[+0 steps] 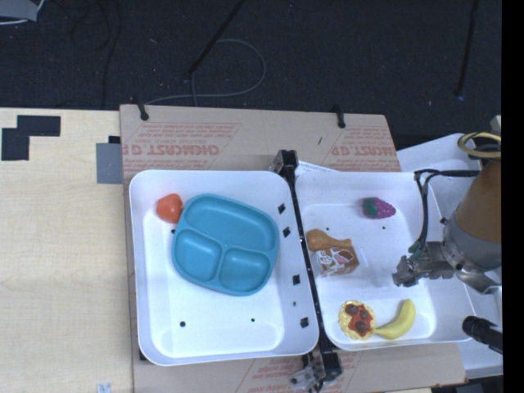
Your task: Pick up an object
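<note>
The right bin (426, 219) holds a purple bunch of grapes (378, 209) at the back. A brown and white food item (330, 250) lies near the bin's left wall. A yellow banana (397, 322) and a red and yellow piece (357, 318) lie at the front. My gripper (408, 271) hangs low over the right side of this bin, reaching in from the right. It is above the banana and right of the brown item, with nothing seen in it.
The left bin (213, 334) carries a blue divided plate (225, 244) and a red tomato (169, 208) at its back left corner. A black divider (299, 252) runs between the bins. Cables (424, 211) hang beside the arm on the right.
</note>
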You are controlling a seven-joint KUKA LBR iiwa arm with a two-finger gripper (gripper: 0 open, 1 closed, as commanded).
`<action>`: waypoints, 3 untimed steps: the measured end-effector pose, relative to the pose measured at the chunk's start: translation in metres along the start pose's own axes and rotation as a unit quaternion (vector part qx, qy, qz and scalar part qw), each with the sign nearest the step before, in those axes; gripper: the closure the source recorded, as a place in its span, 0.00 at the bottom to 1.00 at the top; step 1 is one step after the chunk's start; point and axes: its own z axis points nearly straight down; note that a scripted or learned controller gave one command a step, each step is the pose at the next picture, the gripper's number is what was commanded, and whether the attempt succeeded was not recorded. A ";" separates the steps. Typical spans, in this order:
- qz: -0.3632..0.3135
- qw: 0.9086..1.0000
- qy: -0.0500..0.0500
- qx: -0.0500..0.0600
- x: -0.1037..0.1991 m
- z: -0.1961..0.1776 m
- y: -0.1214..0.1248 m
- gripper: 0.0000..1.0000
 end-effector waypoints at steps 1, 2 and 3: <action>0.000 1.000 0.000 0.000 0.006 -0.045 -0.001 1.00; 0.000 1.000 0.000 0.000 0.005 -0.082 0.000 1.00; -0.002 1.000 0.001 0.002 0.059 -0.073 0.022 1.00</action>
